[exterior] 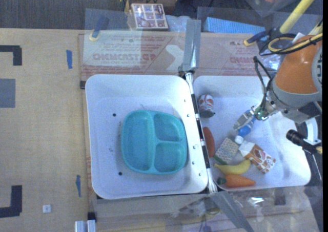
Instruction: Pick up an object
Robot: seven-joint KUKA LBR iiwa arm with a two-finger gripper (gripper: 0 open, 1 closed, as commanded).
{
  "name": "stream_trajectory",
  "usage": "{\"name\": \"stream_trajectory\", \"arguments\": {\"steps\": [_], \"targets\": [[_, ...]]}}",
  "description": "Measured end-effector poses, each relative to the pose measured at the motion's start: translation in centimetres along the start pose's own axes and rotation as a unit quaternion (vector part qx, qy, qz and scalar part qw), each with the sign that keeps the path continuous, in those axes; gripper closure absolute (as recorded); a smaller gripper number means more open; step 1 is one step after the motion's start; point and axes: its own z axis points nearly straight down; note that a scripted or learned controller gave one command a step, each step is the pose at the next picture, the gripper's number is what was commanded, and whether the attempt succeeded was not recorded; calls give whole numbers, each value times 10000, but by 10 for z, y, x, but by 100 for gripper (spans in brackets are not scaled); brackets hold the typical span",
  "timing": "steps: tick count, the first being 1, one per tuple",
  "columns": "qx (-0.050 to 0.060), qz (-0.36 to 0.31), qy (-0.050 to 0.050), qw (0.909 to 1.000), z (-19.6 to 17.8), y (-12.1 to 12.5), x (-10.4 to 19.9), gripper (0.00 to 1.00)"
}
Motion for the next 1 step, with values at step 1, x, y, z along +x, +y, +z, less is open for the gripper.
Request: {"name": "stream_trajectory", "arguments": {"steps": [1], "targets": [[44,744,18,9972,-90,10,48,100]]}}
